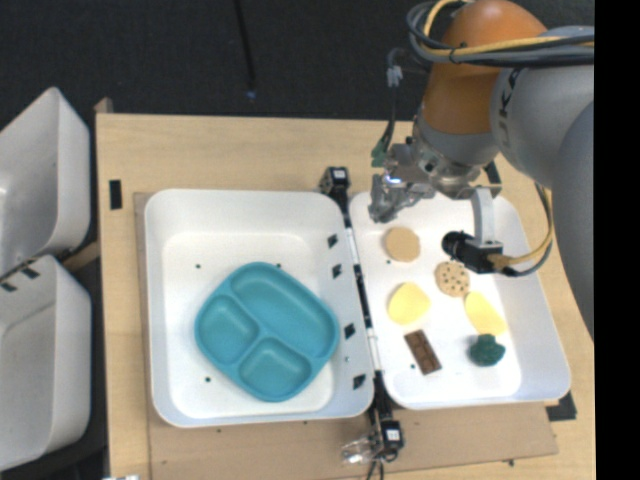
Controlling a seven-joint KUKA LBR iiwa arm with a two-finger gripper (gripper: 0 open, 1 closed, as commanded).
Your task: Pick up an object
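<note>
Approach step: hand (388, 206) above tan round cookie (403, 244), upper right bin (530, 368); grip state unclear. Next: descend, grasp.

Arm (520, 78) cut off by the top and right edges, its wrist covering the far rim of the right bin (540, 368), gripper (388, 200) fingers too small and dark to tell, white seats (35, 268) cropped at the left edge
</note>
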